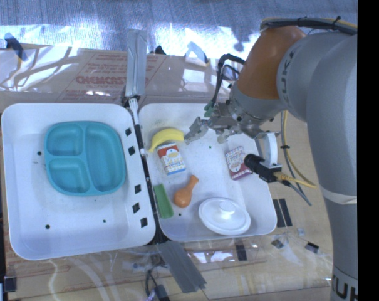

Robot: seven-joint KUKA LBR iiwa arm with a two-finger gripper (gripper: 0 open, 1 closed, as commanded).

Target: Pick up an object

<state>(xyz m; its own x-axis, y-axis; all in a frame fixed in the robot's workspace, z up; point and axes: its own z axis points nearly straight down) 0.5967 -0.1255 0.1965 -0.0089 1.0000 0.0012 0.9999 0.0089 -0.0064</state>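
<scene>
My arm point(314, 86) fills the right side of the view, grey with its orange band, reaching in over the right bin point(261, 215). The left bin point(17, 168) holds just a blue divided plate point(84, 157), well apart from where I am working. In the right bin the biggest piece is a white round lid point(223, 216) near the front wall, then a yellow banana point(166, 136) touching a small can point(171, 158) with a red and white label, a red and white packet point(237, 162) toward the right wall, an orange drumstick toy point(185, 192), and a green stick point(163, 200) lying along the divider. My tool point(209, 129) hovers over the back of the right bin with its fingers spread wide and nothing between them. The nearest candidates, I judge, are the banana and can, lying just to the left of the tool and toward the divider; the can's long axis runs roughly front to back. The bare floor between can and packet gives room to come down, but the banana pressed against the can and the divider wall close behind leave little clearance on that side.
</scene>
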